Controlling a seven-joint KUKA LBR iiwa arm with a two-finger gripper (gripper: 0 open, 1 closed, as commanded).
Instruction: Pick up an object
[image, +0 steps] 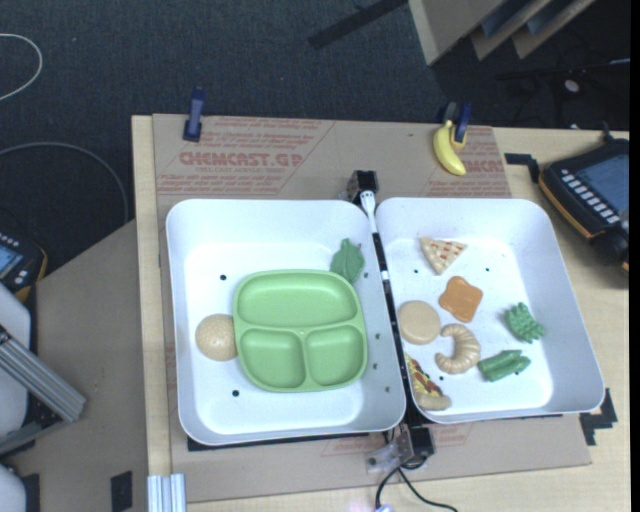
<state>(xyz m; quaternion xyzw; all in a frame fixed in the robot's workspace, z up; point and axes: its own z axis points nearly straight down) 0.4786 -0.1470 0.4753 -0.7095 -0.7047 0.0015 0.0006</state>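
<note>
Brown board (300, 455) with "CHEMCAST" lettering beneath white bins (174, 262); claw state untellable.

Illumination is even and diffuse from overhead, producing soft shadows inside the white bins (190, 300), mild overall blur and no strong glare.

The brown board (300, 150) under the two white bins has red printed words on it. Behind the left bin (190, 230), the big red letters read "CHEMCAST G P". A line of much smaller red words runs just above them, but it is too tiny to read. The same red print sits behind the right bin (540, 225), next to the toy banana (449, 150), and it is too faint and partly covered to read. No other words or numbers can be read.
</note>
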